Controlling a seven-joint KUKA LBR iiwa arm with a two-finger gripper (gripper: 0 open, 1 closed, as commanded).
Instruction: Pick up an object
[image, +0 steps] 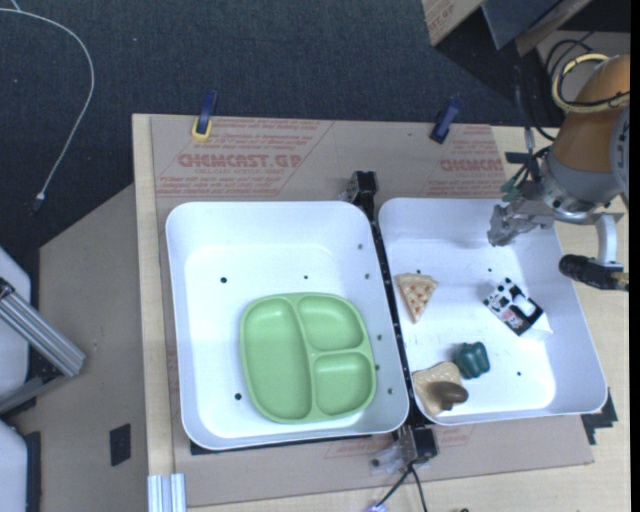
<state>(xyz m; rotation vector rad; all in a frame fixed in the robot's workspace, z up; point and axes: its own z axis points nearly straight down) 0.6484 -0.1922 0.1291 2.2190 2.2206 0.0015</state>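
The right bin (440, 225) holds a tan pizza-slice toy (415, 294) near its left wall, a black-and-white packet (513, 307) toward the right, a dark green pepper-like toy (471, 359), and a beige and brown piece (441, 388) at the front. My gripper (503, 225) hangs over the bin's far right part, above and apart from the packet, with nothing visible between its fingers.
The left bin (200, 250) holds a green divided plate (305, 356). A black clamp (363, 186) sits at the far end of the divider between the bins. Blue clips (445, 120) pin the cardboard sheet at the back. The arm's orange band (600, 85) is at the upper right.
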